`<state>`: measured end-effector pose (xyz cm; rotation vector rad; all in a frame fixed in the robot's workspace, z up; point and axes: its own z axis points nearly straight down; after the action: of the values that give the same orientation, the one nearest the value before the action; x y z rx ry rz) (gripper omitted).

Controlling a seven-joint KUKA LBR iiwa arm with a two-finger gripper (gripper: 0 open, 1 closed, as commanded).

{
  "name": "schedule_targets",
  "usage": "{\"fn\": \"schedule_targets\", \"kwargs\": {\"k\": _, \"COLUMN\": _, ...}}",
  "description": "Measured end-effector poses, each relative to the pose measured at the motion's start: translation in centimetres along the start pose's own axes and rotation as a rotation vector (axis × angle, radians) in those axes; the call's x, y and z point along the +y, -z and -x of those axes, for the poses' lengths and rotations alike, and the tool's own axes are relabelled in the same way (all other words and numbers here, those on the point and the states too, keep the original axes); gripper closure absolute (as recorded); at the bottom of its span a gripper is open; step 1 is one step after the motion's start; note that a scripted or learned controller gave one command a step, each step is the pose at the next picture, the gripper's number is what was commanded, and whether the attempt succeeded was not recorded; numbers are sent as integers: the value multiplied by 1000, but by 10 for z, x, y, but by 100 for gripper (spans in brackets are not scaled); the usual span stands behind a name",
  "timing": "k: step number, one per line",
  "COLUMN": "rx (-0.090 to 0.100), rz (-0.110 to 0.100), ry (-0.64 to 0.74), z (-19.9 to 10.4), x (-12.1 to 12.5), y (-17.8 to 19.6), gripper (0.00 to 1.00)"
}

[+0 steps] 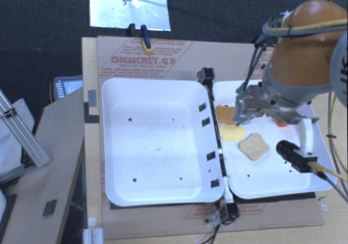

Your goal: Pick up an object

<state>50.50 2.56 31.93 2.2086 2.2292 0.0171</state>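
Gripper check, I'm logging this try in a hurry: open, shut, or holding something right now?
Gripper: cannot be told; it sits low in the right bin, at the orange piece and yellow piece.

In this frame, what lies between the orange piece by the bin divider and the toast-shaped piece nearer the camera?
In the camera view, a pale yellow piece lies between the orange piece and the toast-shaped piece, all in the right bin.
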Motion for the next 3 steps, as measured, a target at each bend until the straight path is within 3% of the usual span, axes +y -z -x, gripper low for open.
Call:
{"fn": "schedule_targets", "kwargs": {"k": 1, "rx": -2, "rz": 6, "ry": 0, "z": -47, "x": 33, "y": 107, "gripper": 100}}
{"fn": "schedule_targets", "kwargs": {"k": 2, "rx": -1, "rz": -6, "ry": 3, "z": -131, "x": 32, "y": 128, "gripper": 100}}
{"fn": "schedule_targets", "kwargs": {"k": 3, "rx": -5, "rz": -12, "ry": -5, "z": -115, "x": -18, "y": 99, "gripper": 100}}
